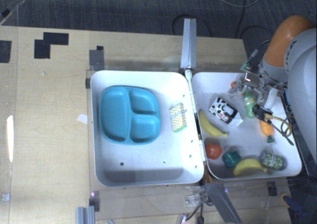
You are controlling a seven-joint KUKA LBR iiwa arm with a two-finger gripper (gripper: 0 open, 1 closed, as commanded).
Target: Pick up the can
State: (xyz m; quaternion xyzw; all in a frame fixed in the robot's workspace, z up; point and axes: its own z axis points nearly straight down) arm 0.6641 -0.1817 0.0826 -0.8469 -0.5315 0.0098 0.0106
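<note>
right bin [295, 168]: crowded along its near wall, where the can [273, 160] lies against a yellow banana [247, 166], with a teal cup [231, 158] and red tomato [213, 150] further left. open floor lies just beyond the can (toward the bin's centre). a second banana [210, 125] and black-and-white box [223, 110] occupy the left half.

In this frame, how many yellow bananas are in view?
2, both in the right white bin: one curved yellow banana by its left wall, another near the front edge beside the can. The arm may hide others.
</note>
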